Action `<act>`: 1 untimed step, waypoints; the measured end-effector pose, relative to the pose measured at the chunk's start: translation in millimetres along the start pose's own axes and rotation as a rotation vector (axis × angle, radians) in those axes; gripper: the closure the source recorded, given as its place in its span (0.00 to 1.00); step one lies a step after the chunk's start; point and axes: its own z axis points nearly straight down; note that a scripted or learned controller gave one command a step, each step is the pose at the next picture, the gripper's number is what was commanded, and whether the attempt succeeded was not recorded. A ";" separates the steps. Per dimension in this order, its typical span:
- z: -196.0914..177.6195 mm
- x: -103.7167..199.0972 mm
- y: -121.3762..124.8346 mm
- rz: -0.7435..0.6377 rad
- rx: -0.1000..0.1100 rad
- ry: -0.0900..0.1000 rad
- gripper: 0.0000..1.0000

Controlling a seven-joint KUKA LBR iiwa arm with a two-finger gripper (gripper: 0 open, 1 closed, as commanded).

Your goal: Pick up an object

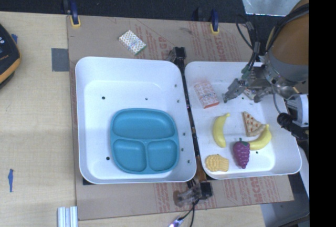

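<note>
In the right bin [283,165], toward the tabletop's right edge: claw [242,90] spread and bare above the bin's far half, just right of the small packet [206,94]; yellow banana [220,130], sandwich wedge [252,123], second banana [262,138], grapes [241,153] and corn [217,163] crowded nearer the front; risks nudging neighbours or closing on nothing, since so tightly packed.

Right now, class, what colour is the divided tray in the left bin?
Light blue. The divided tray shows best in the camera view, lying in the left bin.
</note>
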 end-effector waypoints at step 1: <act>111.5 3.3 -8.4 0.000 0.002 0.000 0.00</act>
